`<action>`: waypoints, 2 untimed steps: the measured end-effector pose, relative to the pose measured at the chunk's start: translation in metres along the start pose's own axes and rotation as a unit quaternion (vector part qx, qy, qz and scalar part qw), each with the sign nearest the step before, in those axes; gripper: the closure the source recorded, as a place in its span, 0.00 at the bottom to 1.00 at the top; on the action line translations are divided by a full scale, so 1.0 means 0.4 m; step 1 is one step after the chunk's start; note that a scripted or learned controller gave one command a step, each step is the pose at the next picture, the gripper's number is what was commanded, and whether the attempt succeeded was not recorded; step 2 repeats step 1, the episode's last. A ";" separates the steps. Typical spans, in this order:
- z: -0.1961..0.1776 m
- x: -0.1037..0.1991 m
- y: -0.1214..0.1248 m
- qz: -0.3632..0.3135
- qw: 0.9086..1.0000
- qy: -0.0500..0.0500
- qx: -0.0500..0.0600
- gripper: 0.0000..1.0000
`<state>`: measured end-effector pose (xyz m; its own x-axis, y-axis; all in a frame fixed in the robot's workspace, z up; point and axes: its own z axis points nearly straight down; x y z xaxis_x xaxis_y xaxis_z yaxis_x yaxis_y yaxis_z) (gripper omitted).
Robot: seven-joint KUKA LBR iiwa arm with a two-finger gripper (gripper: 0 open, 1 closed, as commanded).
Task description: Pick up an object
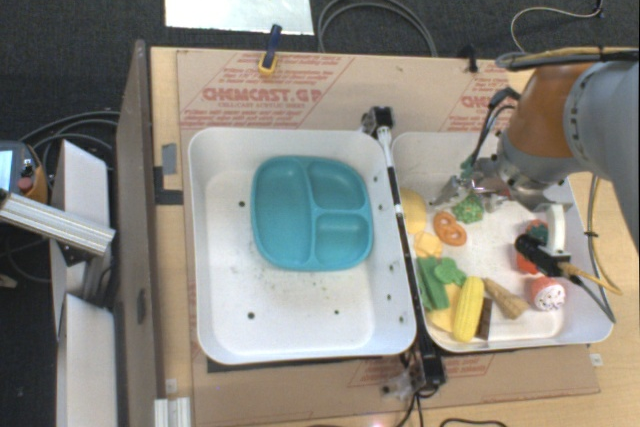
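My gripper (470,189) hangs over the back part of the right bin (590,315), open, with its fingers spread just above a green broccoli-like toy (468,211). An orange ring-shaped toy (450,230) lies just left of the broccoli. I see nothing held between the fingers. Other toy foods in this bin are a yellow wedge (413,209), green pieces (436,279), a yellow corn cob (467,307), a brown stick (504,299), a red-and-white round toy (546,292) and a red piece (527,262).
The left bin (215,315) holds a teal divided plate (311,214). The divider between the bins (398,225) runs close to the gripper's left. The grey arm with its orange band (545,115) covers the right bin's back right corner. Cables cross the bench behind.
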<state>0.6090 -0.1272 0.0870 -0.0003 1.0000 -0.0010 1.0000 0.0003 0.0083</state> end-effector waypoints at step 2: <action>-0.024 0.000 0.001 -0.001 1.000 0.000 0.001 1.00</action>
